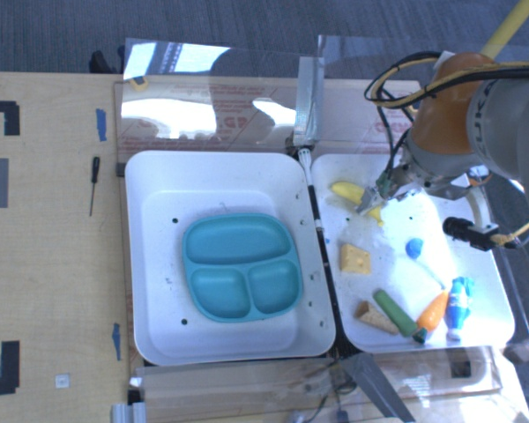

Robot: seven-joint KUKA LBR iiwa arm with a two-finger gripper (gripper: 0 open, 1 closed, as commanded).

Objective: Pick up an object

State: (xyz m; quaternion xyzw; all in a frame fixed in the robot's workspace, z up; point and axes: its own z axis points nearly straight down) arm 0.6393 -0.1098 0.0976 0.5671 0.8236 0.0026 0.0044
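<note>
My gripper (371,203) is low in the right bin (485,324), near its back left corner. Its tip is right beside the right end of a yellow banana (345,189); whether they touch is unclear. A small yellow bit (376,218) shows just below the tip. In front of it lie a yellow cheese block (354,259), a small blue object (413,249), a green cucumber (394,312), a brown wedge (376,318), an orange carrot (433,310) and a blue-and-white bottle (458,303).
The left bin (150,192) holds a teal divided plate (241,265). A clear upright panel (212,95) stands behind the bins, with a metal post (307,104) between them. The arm's grey body and cables (458,104) hang over the right bin's back right.
</note>
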